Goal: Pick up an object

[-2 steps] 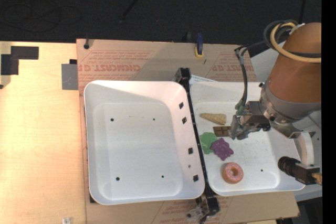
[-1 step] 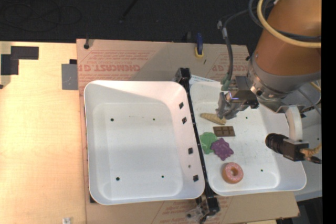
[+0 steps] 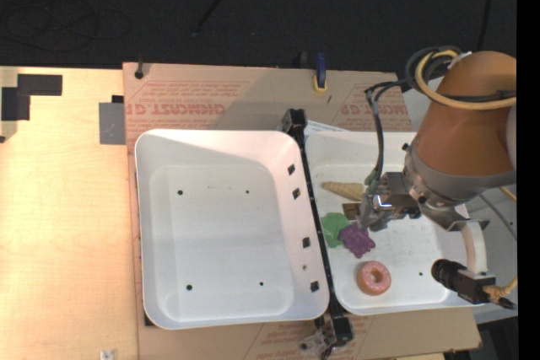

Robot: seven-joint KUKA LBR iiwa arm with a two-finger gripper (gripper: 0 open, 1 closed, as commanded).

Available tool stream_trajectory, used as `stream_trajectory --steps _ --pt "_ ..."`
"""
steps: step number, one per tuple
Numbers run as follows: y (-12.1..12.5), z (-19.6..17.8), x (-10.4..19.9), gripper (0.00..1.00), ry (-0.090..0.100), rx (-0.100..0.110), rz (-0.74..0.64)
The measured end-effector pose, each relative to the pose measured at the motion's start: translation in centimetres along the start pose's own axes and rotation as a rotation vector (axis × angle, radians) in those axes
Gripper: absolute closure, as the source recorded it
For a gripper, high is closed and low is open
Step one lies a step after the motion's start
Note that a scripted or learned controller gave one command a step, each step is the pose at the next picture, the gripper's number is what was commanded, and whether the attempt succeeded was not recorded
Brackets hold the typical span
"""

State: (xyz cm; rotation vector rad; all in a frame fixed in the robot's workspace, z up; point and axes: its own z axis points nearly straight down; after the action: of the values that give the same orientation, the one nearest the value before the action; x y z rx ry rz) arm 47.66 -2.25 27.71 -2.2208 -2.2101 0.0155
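The right bin (image 3: 405, 287) holds several small objects. A purple bunch of grapes (image 3: 358, 241) lies near its middle, with a green leafy piece (image 3: 334, 228) touching it on the left. A tan cone (image 3: 342, 190) lies further back, and a pink frosted donut (image 3: 373, 277) sits near the front. My gripper (image 3: 371, 213) hangs low over the bin, just above and right of the grapes. Its fingers point down toward the grapes and the cone's wide end.
The left bin (image 3: 160, 181) stands beside it, separated by a black clamped divider (image 3: 305, 215). The orange band of the arm (image 3: 468, 118) looms over the right bin's back right. Cardboard lies under both bins, with a wooden bench surface to the left.
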Motion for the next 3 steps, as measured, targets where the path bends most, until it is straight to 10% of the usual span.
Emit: stream_trajectory --steps 3 --pt "8.2 -20.0 12.0 1.0 0.003 -0.018 -0.009"
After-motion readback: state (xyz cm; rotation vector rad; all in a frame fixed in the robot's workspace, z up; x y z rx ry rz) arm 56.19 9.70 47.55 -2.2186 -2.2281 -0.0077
